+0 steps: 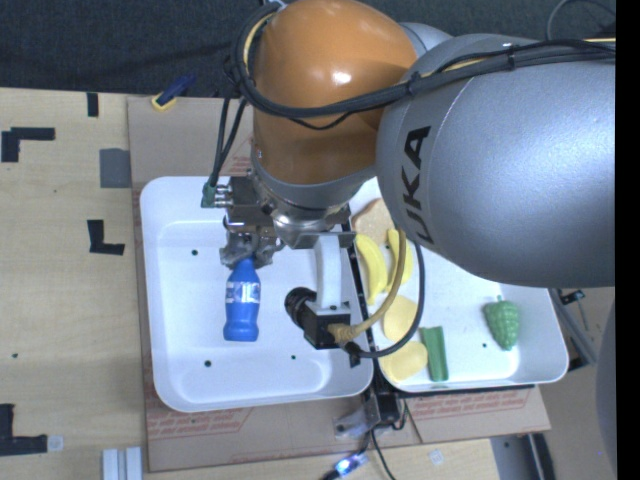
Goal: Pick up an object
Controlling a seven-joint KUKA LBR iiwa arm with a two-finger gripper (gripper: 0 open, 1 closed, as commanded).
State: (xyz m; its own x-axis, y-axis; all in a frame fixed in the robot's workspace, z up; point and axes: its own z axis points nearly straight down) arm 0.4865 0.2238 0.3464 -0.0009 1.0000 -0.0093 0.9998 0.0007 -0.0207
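Pale wood covers my counter (60,298), marked with a few black angle shapes and a grey square on its left side, and a dark cloth lies along the far edge. A sheet of brown cardboard (170,138) sits on the wood under both bins.

My left bin (165,368) is a shallow white tray with small dark holes in its floor. A blue bottle (242,308) stands out in its middle, its white label facing up, its base toward the near edge and its cap toward the far side. My pincer (247,253) hangs right over the bottle's cap end, and the metal fingers sit at the neck. From this angle I cannot tell whether they are parted or closed, or whether they touch the bottle at all. Just right of the bottle, a black block on my wrist (318,320) hangs low over the bin floor near the dividing wall, with cables looping past it.

My orange band (330,58) and grey arm (510,158) cover the far part of both bins.

My right bin (545,373) holds several things. Yellow pieces (375,263), curved like a banana, lie against the dividing wall, with another pale yellow piece (400,358) nearer the front. A green stick (436,353) lies just beside that one, and a knobbly green object (503,323) rests apart toward the right rim.
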